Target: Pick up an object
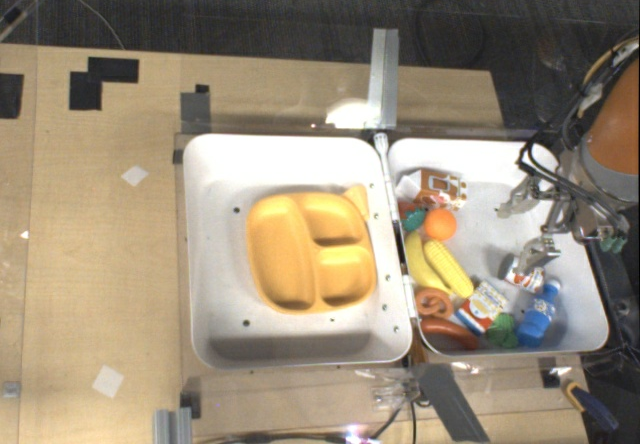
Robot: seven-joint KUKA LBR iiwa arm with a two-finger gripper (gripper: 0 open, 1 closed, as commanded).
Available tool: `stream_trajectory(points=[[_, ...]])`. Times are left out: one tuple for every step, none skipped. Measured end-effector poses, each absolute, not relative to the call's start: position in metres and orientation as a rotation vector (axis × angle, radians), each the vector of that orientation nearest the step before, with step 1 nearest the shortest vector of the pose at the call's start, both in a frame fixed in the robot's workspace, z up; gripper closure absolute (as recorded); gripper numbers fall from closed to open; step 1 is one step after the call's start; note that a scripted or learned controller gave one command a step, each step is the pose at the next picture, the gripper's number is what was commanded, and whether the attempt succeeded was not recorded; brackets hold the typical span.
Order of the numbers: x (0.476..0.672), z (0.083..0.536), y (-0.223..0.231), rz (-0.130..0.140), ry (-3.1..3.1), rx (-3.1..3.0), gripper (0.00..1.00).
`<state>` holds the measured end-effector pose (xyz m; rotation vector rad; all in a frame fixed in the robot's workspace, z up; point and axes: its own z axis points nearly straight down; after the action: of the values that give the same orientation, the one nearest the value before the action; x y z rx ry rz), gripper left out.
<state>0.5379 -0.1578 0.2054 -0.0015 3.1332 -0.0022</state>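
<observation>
My gripper [528, 229] hangs over the right side of the right bin [490, 172], its two fingers spread apart and open, with nothing between them. Just below the lower finger [538, 254] lies a small red and white item [525, 280]. A blue bottle [539, 318] lies in front of that. Along the bin's left side sit a printed snack pack [437, 188], an orange ball [439, 224], a corn cob [449, 268], a banana [417, 262], a red sausage [445, 329], a small carton [482, 302] and a green piece [503, 334].
The left bin [215, 232] holds a yellow compartment tray [308, 250]. A metal post [384, 77] stands behind the divide between the bins. The grey arm with its orange band [612, 127] comes in from the right, above the right bin's edge.
</observation>
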Motion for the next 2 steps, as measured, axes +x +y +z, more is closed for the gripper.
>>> stream_trajectory(points=[[0.571, 0.090, -0.145, 0.000, 3.081, 0.529, 0.00], [0.649, 0.088, -0.166, 0.002, 2.981, 0.956, 0.00]])
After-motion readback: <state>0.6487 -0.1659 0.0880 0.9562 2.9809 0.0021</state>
